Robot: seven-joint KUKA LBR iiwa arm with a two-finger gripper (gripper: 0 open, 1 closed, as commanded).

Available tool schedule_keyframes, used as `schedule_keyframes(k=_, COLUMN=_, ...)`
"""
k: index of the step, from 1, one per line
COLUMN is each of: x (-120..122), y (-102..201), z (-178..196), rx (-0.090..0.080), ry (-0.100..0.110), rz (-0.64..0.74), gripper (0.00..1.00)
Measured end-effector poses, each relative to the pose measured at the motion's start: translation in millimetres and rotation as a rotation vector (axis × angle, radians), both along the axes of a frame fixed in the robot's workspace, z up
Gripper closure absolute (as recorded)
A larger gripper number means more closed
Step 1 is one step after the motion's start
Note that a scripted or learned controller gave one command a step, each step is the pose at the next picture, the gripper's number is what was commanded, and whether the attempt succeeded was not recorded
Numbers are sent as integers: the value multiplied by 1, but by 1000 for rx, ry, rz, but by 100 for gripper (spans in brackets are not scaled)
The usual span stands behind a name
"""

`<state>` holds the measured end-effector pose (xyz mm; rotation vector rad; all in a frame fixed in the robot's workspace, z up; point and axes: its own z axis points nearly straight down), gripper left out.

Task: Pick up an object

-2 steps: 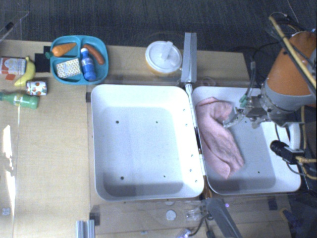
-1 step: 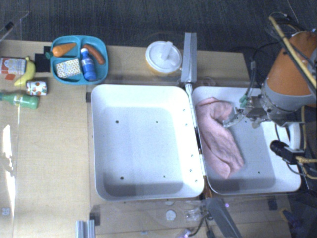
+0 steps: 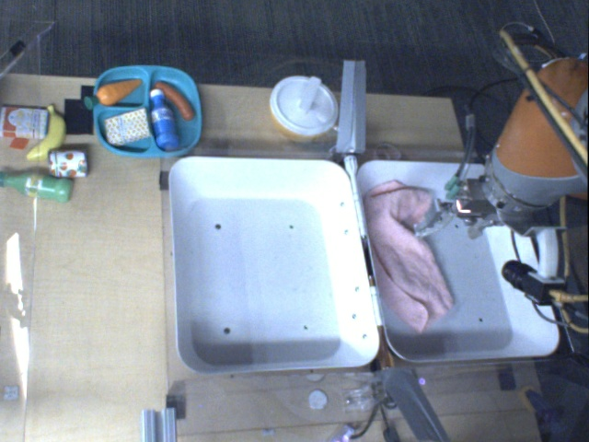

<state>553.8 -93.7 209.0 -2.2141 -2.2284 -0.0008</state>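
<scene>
A crumpled pink cloth lies along the left side of the right bin. My gripper reaches in from the right, low over the bin. Its tips sit at the cloth's upper right edge, touching or just above it. The grey arm with its orange band rises behind it at the right.
The left bin sits beside the right one, with a metal divider post at the back between them. A yellow cup with a white lid, a blue tray of toy food and small items stand on the bench.
</scene>
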Motion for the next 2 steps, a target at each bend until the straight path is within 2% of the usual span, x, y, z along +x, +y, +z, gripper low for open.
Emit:
schedule_keyframes(k=1, x=-11, y=-9, z=-111, rx=0, ry=-3, rz=-13, gripper=0)
schedule_keyframes(k=2, x=30, y=-15, z=-80, rx=-1, ry=-4, rz=46, gripper=0)
